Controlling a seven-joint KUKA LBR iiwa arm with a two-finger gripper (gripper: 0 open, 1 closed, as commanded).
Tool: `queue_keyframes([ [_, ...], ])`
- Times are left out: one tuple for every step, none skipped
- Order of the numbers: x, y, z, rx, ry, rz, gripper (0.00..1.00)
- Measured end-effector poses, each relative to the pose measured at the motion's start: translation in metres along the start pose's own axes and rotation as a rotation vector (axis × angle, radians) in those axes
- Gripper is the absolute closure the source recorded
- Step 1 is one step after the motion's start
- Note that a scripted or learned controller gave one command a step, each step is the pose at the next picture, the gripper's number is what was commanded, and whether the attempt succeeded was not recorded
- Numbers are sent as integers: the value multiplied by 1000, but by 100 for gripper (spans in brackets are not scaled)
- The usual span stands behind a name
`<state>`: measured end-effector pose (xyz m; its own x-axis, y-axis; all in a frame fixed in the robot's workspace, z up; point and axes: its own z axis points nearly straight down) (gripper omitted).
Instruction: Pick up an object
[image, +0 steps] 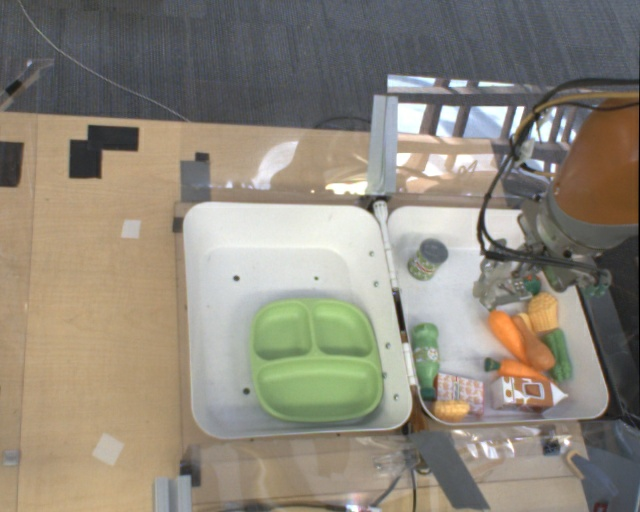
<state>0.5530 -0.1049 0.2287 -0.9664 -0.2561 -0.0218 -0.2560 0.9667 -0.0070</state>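
Note:
My gripper (503, 288) hangs low in the right bin (450, 225), below the orange-banded wrist. It is just above and to the left of a yellow corn cob (543, 312) and an orange carrot (508, 334). A second carrot (537, 352) and a dark green cucumber (558, 356) lie beside them. A small can (428, 259) stands apart to the gripper's left. Nothing can be seen held in the gripper.
A green bottle (426, 355) lies by the bin divider. A snack pack (458, 390), a small yellow piece (452, 409) and an orange carton (525, 393) line the right bin's near edge. The left bin (215, 250) holds a green divided plate (315, 359).

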Motion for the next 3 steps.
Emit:
queue_keyframes([
  [48,2,67,-10,14,-456,100],
  [41,1,136,-5,8,-631,100],
  [-43,-26,-45,-2,2,-850,100],
])
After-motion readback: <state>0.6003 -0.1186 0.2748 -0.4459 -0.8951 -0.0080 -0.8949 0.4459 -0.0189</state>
